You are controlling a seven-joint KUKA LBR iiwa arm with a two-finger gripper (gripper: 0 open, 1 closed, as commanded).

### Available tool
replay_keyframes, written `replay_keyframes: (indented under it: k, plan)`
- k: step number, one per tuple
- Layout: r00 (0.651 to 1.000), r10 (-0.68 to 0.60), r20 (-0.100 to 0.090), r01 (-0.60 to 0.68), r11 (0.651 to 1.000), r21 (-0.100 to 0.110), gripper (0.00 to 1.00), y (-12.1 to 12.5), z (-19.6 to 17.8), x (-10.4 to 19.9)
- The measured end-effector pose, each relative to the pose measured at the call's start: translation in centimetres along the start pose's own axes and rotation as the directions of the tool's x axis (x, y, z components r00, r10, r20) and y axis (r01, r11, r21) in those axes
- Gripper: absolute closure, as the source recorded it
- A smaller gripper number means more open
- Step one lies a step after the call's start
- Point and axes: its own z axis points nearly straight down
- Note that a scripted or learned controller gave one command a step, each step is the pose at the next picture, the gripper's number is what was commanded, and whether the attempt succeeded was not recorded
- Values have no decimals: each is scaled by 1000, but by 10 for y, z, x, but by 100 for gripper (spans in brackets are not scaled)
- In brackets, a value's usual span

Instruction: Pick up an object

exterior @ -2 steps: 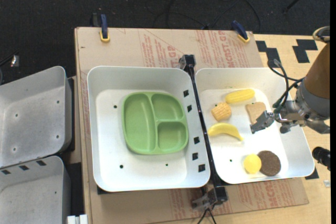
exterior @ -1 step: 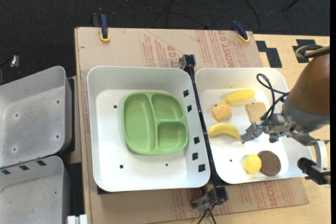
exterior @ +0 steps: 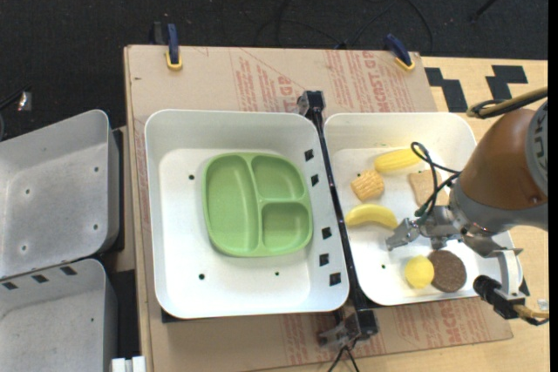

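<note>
The right bin [exterior: 394,128] holds several play-food items. A long yellow piece [exterior: 397,159] lies at the back, with a short corn cob [exterior: 368,185] in front of it. A banana [exterior: 370,216] sits near the bin's left wall, and a tan cracker [exterior: 422,185] is partly hidden by the arm. At the front lie a yellow lemon [exterior: 419,272] and a round brown cookie [exterior: 448,271]. My gripper [exterior: 403,236] hangs low over the bin, just right of the banana and just behind the lemon. Nothing shows in its grasp.
The left bin [exterior: 174,187] holds a green divided plate [exterior: 258,204]. A black divider bar [exterior: 327,187] runs between the two bins. The arm's orange and grey wrist [exterior: 506,170] covers the right bin's right side. White lids [exterior: 52,187] lie off to the left.
</note>
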Motion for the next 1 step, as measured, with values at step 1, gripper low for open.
replay_keyframes:
  k: [1]
  plan:
    - [1000,2,1,-2,1000,-4,100,1,-13,0]
